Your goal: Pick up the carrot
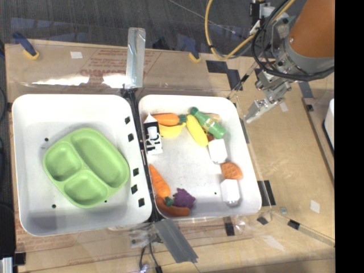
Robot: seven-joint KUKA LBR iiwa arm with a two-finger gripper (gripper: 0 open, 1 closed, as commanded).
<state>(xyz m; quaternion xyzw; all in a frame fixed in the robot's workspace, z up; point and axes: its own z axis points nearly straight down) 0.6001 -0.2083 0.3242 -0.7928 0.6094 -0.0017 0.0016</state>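
Note:
An orange carrot (158, 181) lies along the left wall of the right bin (245, 152), pointing toward the near corner. A second orange carrot-shaped piece (166, 119) with a green end rests at the back of the same bin, next to a yellow piece (171, 131). My gripper (254, 112) hangs outside the bin, over the bench beyond its back right corner, well apart from both carrots and holding nothing that I can see.
The right bin also holds a green bottle (208, 124), a yellow banana-like piece (197, 132), two white blocks (217, 151), an orange lump (231, 170), purple grapes (183, 197) and a brown sausage (174, 211). A green divided plate (85, 165) sits in the left bin (23, 152).

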